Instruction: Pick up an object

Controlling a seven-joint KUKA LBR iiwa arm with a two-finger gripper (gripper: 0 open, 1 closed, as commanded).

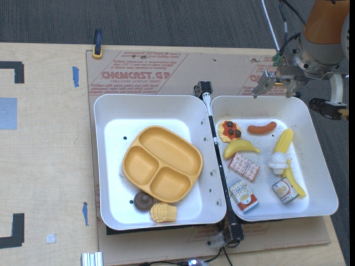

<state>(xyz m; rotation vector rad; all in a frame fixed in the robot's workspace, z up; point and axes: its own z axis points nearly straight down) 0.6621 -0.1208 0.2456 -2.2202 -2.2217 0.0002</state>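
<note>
We see pincer [275, 87] above right bin's [319, 148] far rim, fingers spread apart w/ nothing between, toy foods incl. sausage [261, 128], banana [239, 147], corn [283, 141] in right bin, yellow tray [162, 163] in left bin [111, 148].

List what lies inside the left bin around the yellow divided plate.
In the left bin, the yellow divided plate has a brown round piece and a corn piece at its near edge. Anything under the plate is covered.

Below the hand [275, 85], yellow bananas [240, 147], a red sausage [261, 128], white bins [316, 165]; farther off, an orange-yellow tray [162, 163].
</note>
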